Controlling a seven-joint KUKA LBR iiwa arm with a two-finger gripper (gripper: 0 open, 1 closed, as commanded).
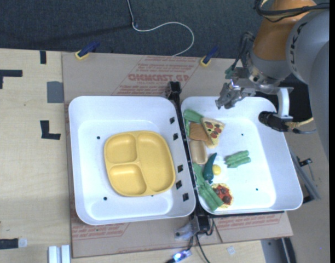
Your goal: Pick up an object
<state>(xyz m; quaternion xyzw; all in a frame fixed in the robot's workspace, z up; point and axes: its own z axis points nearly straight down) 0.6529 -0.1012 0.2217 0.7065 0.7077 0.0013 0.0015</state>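
The hand [229,98] hangs over the far rim of the right bin [277,199], near that bin's back left corner, and nothing shows between its fingers; from this slant I cannot tell how far apart they stand.

Going left to right: the left bin [85,201] carries a yellow divided plate [139,163] and nothing worth picking. The things to pick all lie in the right bin, crowded along its left wall. There sits a pile: a green pod [192,115] at the back, a pizza slice [213,129] just beside it, a tan bread roll [198,149] touching the slice, then a dark teal pepper [210,165] with a small yellow piece against it, and at the front a second pizza slice [223,193] lying on green leaves [207,193]. Standing apart, toward the bin's middle, is a lone green bean pod [237,159].

To do the step well, I would judge the lone bean pod the safest target: it has bare floor on every side, so the fingers can straddle it across its narrow width without nudging a neighbour. The pile by the wall is closer to the hand but riskier, since the wall leaves little room for a finger and the pieces overlap. The descent should be straight down and reach the floor before closing.
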